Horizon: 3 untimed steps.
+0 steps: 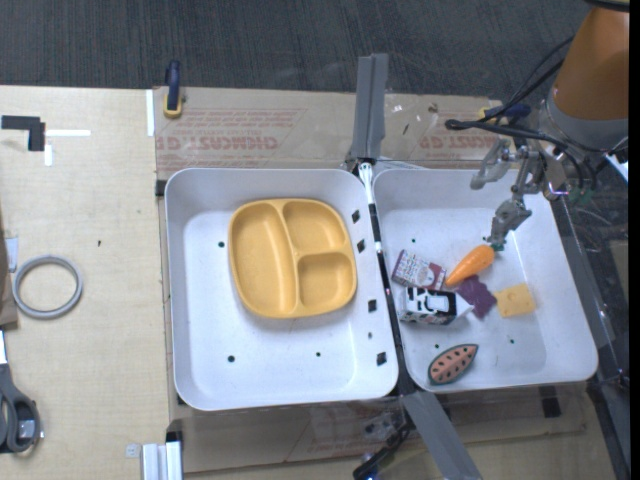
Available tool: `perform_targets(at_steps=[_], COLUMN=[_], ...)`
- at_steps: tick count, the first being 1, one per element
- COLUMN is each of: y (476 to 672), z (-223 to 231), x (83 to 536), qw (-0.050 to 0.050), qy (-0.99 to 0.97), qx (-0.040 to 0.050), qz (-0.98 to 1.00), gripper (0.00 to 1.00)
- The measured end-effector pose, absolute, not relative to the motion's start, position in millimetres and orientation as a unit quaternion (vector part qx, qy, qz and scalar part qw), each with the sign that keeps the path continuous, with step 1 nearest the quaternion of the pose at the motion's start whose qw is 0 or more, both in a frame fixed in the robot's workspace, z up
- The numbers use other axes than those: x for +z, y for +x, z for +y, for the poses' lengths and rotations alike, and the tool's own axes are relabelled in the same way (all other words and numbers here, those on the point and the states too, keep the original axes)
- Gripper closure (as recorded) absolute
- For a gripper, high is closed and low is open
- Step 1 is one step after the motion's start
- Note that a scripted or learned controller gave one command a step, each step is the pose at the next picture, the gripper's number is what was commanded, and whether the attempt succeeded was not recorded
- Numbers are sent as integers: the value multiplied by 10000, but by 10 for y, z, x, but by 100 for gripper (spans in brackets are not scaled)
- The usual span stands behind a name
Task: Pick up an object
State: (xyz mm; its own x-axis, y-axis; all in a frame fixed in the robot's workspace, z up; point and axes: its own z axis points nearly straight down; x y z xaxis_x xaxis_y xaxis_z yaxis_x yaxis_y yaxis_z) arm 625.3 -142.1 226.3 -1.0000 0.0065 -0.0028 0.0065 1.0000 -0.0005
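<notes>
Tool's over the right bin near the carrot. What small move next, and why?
Probably ease the tool straight down a little: its tip sits just above the green end of the carrot, which lies clear of the cheese wedge and holds nothing yet.

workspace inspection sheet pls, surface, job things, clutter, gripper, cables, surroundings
surface: wooden bench bearing two shallow white bins, left bin and right bin, side by side
job's things: in the right bin, orange toy carrot, yellow cheese-like block, purple piece, black-and-white carton, small printed packet, oval brown-and-red item
clutter: yellow divided plate in the left bin
grippers: two-finger gripper just above the carrot's leafy end
cables: dark cables by the wrist
surroundings: grey tape roll, scissors, dark carpet
</notes>
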Motion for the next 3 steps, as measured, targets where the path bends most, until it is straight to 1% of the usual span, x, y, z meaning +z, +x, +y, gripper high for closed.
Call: perform_targets(at_steps=[1,2,3], y=[5944,5966,6050], z=[-2046,-2030,-1563], x=[929,1037,2099], qw=[21,48,17], qy=[880,856,2374], qx=[-3,-11,-4], qz=[9961,9963,9714], gripper=[0,100,100])
